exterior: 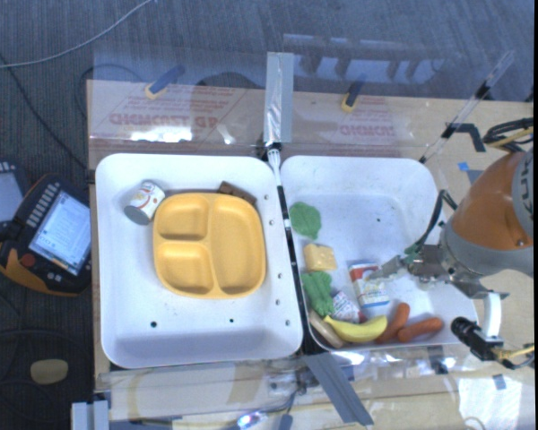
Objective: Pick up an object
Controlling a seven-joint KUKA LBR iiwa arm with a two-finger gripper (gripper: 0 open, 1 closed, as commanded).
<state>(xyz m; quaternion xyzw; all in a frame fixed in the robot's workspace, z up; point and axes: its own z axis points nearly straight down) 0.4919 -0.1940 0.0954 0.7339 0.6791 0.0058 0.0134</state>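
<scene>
The right bin [368,177] holds a pile of toy food along its near left side. There is a green leafy piece [303,218], a yellow cheese block [320,257], another green piece [318,287], a red and white packet [368,287], a banana [356,331] and two orange-red sausages [411,324]. My gripper [403,263] reaches in from the right and hangs low over the bin, just right of the packet and above the sausages. Nothing shows in its grasp.
The left bin [125,330] holds a yellow divided plate [209,243], a small can [143,202] on its side at the back left, and a brown piece [229,189] behind the plate. A ridge [287,240] separates the bins. A handheld pendant [45,236] lies off the bench at left.
</scene>
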